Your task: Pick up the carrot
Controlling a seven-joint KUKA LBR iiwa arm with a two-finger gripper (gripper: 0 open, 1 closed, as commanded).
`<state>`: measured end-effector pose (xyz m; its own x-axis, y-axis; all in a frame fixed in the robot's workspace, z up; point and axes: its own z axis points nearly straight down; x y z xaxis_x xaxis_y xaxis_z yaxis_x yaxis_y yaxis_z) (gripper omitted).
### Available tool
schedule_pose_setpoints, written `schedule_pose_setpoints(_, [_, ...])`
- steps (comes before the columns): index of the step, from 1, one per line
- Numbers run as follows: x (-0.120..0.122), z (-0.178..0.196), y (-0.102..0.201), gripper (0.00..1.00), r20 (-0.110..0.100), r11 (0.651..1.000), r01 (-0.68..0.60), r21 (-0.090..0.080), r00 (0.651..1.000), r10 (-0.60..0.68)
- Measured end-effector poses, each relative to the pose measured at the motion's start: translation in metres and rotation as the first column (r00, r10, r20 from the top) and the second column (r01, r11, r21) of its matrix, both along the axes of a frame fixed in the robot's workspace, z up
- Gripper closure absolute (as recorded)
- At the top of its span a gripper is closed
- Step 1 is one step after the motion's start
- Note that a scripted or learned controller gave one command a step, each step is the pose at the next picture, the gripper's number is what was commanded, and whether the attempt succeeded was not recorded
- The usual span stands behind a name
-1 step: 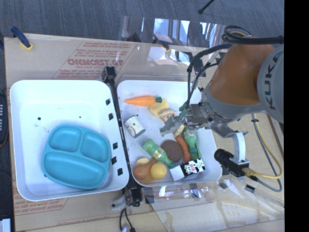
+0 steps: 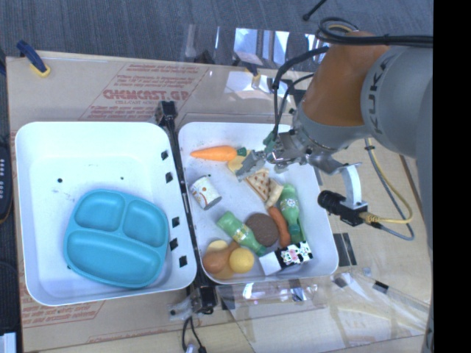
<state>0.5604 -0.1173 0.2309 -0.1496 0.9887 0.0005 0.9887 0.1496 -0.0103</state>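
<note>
Here the carrot [image 2: 214,153] lies on its side near the far wall of the right bin [image 2: 321,235], its green top pointing at the pincer [image 2: 263,159], which hangs just beside it above a waffle-like wedge [image 2: 262,185]; whether the pincer is wide or narrow cannot be told. A blue divided plate [image 2: 116,237] sits in the left bin [image 2: 44,153]

Bright even light, soft shadows, slight blur

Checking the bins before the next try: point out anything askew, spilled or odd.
Nothing looks spilled or damaged. The carrot lies on its side in the right bin, apart from the crowded toy food. The blue divided plate sits slightly askew in the left bin.
</note>
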Motion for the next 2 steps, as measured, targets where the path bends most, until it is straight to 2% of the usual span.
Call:
schedule_pose_setpoints(1, [0.068,-0.105,-0.018,0.00,-0.007,1.000,-0.023,-0.001,1.000,0.023])
schedule_pose_setpoints(2, [0.096,-0.140,0.009,0.00,0.004,0.989,0.146,-0.004,0.989,-0.146])
